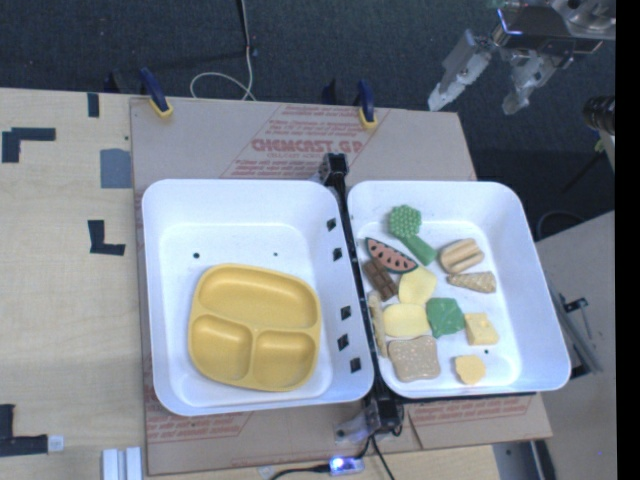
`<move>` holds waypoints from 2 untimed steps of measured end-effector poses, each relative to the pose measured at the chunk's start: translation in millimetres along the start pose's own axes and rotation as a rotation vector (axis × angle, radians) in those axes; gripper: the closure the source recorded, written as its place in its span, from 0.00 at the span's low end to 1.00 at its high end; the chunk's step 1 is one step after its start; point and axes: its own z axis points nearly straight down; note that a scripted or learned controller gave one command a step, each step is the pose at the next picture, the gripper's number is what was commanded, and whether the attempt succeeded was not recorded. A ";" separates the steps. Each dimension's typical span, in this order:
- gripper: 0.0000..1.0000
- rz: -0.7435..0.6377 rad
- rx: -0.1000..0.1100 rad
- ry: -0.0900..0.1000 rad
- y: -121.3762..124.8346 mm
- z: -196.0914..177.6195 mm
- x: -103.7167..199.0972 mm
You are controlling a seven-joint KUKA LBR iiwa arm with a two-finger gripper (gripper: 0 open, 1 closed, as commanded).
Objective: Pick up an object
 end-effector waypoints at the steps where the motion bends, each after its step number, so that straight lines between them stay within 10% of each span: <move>1: 0.00 0.010 0.028 -0.002 -47.5 126.3 -30.8; 2: 0.00 0.018 0.003 -0.008 -70.9 24.0 -144.9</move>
